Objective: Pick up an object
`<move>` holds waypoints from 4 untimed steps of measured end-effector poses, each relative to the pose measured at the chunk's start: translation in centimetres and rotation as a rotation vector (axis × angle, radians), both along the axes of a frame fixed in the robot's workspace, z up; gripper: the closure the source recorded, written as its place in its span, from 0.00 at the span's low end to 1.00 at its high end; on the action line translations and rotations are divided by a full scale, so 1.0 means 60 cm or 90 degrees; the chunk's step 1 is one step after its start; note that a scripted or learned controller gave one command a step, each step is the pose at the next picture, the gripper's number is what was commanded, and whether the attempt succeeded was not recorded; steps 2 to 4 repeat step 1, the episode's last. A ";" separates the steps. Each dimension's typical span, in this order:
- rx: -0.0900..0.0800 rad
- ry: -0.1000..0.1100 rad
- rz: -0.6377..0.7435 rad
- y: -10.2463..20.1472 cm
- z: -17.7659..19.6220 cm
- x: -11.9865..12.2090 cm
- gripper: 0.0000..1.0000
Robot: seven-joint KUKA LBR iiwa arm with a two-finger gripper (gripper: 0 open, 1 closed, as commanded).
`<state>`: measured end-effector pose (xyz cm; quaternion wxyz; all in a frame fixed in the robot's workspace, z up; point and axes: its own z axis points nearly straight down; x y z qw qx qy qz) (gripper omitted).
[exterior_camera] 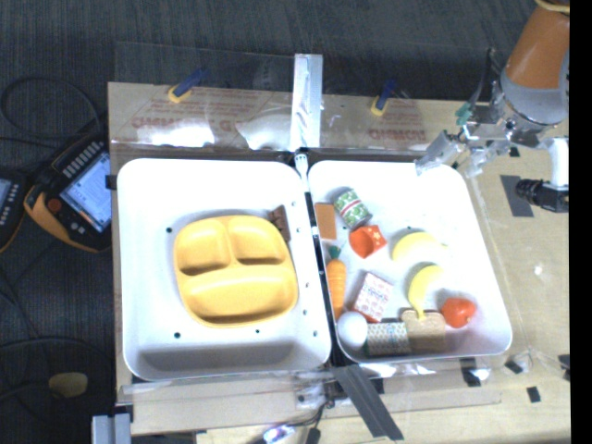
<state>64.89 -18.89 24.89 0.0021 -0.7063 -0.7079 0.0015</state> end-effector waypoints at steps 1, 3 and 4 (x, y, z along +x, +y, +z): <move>0.000 0.001 0.017 0.006 -0.142 -0.142 0.00; 0.000 0.001 0.017 0.006 -0.142 -0.142 0.00; 0.000 0.001 0.017 0.006 -0.142 -0.142 0.00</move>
